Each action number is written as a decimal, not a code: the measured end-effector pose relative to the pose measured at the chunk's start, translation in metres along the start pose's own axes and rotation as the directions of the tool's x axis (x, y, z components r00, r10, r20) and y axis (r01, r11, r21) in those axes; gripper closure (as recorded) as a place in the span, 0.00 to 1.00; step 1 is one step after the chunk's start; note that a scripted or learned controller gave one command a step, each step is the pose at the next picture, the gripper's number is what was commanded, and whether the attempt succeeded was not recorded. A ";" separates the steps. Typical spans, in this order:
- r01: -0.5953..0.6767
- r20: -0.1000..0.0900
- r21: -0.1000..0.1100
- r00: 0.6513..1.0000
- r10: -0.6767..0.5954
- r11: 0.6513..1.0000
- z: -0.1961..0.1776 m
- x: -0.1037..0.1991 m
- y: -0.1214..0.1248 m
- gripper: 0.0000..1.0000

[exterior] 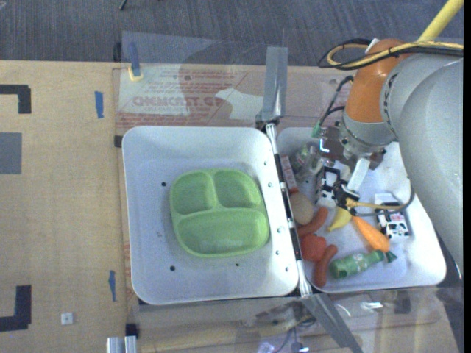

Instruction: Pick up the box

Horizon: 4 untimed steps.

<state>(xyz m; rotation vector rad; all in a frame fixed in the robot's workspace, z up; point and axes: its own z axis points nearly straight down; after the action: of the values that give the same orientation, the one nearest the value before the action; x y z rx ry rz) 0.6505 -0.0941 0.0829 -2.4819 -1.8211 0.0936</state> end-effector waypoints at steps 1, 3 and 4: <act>-0.119 -0.008 0.008 0.993 0.119 0.993 0.000 0.007 -0.002 0.00; -0.340 -0.008 0.019 0.940 0.340 0.940 -0.005 0.017 -0.005 1.00; -0.431 -0.043 -0.067 0.902 0.429 0.900 -0.225 -0.045 -0.046 1.00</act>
<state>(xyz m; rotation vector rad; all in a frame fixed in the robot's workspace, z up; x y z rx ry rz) 0.6120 -0.1266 0.3115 -2.8782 -1.2528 0.0111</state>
